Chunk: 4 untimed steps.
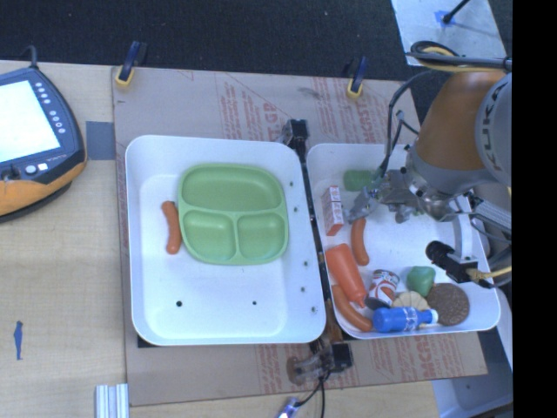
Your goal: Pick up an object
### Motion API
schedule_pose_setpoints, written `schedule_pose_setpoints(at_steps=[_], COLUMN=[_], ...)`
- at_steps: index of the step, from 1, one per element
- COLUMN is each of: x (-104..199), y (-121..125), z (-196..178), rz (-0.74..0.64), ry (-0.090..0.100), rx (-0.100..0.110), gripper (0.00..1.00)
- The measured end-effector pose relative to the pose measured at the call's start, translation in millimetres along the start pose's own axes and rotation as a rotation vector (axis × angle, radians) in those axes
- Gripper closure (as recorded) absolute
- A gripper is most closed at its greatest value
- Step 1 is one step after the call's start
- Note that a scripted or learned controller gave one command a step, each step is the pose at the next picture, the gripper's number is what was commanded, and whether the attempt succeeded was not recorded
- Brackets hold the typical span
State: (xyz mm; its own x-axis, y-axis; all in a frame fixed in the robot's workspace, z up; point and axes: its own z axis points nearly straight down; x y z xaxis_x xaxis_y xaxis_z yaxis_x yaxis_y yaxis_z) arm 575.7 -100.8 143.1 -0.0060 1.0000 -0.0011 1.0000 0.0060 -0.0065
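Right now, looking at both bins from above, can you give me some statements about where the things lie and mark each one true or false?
1. The green divided plate lies in the left bin. True.
2. A sausage lies on top of that plate. False: it lies on the bin floor, just left of the plate.
3. The blue bottle lies on its side near the front edge of the right bin. True.
4. The hand is over the left bin. False: it is over the right bin, near the small carton.
5. The carrot lies in the right bin. True.
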Motion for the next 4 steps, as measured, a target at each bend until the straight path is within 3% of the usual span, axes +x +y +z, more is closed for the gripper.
schedule_pose_setpoints(at_steps=[1, 2, 3, 4], x=[0.5, -3.0, 7.2, -6.8], y=[2.5, 22.9, -2.3, 15.3], z=[31.6, 47.5, 47.8, 47.6], rz=[0.003, -0.001, 0.002, 0.002], ry=[0.001, 0.001, -0.001, 0.003], rx=[-0.003, -0.006, -0.010, -0.008], gripper=[0.00, 0.00, 0.00, 0.00])
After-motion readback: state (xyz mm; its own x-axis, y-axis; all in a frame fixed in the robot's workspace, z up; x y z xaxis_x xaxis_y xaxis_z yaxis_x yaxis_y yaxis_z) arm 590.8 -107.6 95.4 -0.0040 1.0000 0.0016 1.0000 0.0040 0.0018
